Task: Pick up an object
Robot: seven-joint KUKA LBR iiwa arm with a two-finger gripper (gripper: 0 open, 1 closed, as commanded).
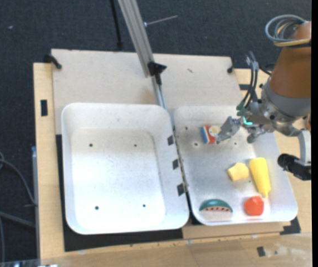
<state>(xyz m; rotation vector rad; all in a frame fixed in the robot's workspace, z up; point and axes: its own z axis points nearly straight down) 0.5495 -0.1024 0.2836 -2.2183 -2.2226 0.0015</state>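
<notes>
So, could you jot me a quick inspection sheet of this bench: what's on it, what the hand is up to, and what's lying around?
Surface: wooden bench bearing two white bins; left bin speckled with dark dots.
Job's things: in the right bin, a small red, white and blue can, a pale yellow chunk, a yellow corn-like piece, a red tomato-like ball and a watermelon slice.
Clutter: nothing seen.
Hand: the hand sits right beside the can; grip cannot be told.
Cables: grey loops on the floor at left; wires along the arm.
Surroundings: dark carpet, slanted metal rail.
</notes>
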